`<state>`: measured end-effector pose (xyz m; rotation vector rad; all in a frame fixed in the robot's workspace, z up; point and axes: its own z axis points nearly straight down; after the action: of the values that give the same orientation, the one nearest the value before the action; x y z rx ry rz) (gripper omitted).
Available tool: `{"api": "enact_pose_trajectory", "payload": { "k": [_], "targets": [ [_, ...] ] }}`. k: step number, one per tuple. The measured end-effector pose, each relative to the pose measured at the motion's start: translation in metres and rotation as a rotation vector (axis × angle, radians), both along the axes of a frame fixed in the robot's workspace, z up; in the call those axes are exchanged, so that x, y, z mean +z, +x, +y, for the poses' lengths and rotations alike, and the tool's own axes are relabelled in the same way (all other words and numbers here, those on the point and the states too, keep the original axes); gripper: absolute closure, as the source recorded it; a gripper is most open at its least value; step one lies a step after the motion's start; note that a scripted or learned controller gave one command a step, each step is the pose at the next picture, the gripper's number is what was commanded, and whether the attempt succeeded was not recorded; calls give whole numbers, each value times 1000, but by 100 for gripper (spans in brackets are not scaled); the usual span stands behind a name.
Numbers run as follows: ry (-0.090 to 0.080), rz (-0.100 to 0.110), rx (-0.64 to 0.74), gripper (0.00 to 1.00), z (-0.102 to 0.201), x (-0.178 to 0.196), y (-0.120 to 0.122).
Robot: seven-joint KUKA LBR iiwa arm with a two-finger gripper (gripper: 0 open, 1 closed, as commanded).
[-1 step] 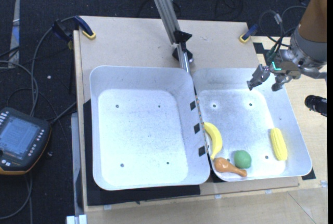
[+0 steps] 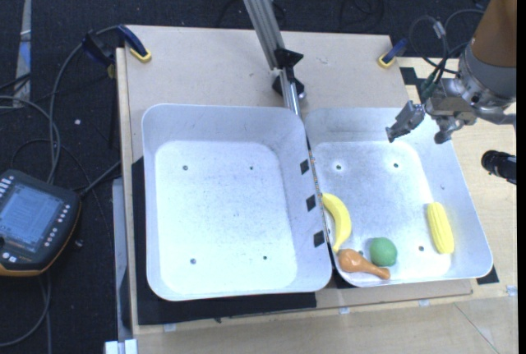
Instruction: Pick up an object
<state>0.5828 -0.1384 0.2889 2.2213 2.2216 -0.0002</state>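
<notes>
Up at the right edge of the frame, the gripper (image 2: 421,124) hangs over the far rim of the right bin (image 2: 408,180), its two dark fingers spread apart with nothing between them. It sits well apart from every object, so I judge the pick has not begun and any of the four things could be the target.

All four lie in the lower part of the right bin, toward the bottom of the frame. The banana (image 2: 337,217) rests against the bin's left wall, beside the seam with the left bin (image 2: 218,196); its long axis runs roughly top to bottom in the picture, curving slightly. Probably the sloped wall holds it there. The corn cob (image 2: 440,227) lies near the right wall, also lengthwise up and down the frame, tilted a little. The green ball (image 2: 382,251) sits low in the middle, with no axis to speak of. Just left of it, the orange drumstick (image 2: 362,263) lies nearly across the frame, its thick end toward the banana's lower tip and its thin end pointing right, under the ball.

The crowding of banana, drumstick and ball could make a clean grasp awkward; the corn stands freer.
</notes>
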Motion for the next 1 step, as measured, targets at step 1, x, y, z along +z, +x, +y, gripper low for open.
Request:
{"api": "enact_pose_trajectory", "payload": {
  "k": [1],
  "targets": [
    [1, 5, 1, 0, 5, -61, 4]
  ]
}}
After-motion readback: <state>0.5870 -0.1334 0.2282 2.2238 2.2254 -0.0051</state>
